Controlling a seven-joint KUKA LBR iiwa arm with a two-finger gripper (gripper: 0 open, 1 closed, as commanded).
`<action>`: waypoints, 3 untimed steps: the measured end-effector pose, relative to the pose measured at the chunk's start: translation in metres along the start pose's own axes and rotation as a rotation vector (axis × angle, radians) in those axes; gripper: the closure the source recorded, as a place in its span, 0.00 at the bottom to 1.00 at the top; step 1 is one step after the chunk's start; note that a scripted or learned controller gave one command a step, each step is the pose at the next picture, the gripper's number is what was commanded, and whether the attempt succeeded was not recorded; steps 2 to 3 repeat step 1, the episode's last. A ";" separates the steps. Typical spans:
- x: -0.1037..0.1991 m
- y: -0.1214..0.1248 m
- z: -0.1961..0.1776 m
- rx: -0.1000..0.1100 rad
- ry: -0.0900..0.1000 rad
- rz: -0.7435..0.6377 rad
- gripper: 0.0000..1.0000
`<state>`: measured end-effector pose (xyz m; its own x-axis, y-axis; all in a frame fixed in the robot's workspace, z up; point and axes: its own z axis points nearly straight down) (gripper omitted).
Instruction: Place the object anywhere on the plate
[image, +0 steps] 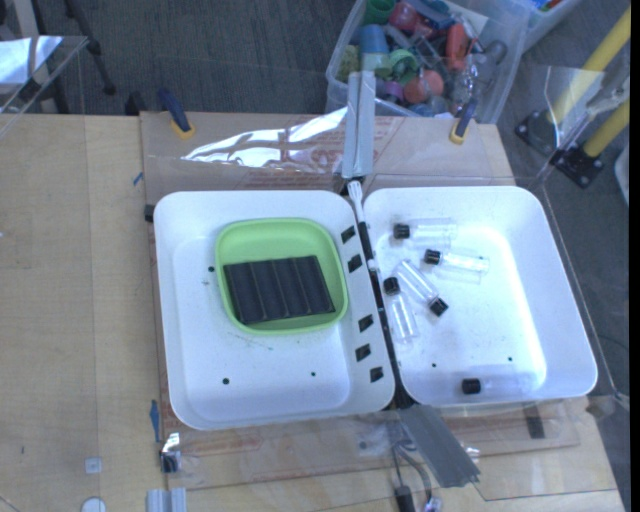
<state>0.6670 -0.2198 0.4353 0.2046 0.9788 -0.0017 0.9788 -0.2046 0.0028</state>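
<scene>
With the gripper's state beyond our telling, we saw clear vials (432, 272) scattered in the right bin (560, 300) and judged a clean centred pinch on one best before carrying it to the green plate (280, 238).

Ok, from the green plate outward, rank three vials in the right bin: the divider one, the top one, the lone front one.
1. Vial by the divider, closest to the green plate.
2. Top vial, toward the right bin's back.
3. Lone vial, front right corner.
</scene>
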 end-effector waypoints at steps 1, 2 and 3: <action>0.001 0.000 0.000 0.000 0.000 0.120 0.00; 0.001 0.000 0.000 0.000 0.000 0.120 0.00; 0.001 0.000 0.000 0.000 0.000 0.120 0.00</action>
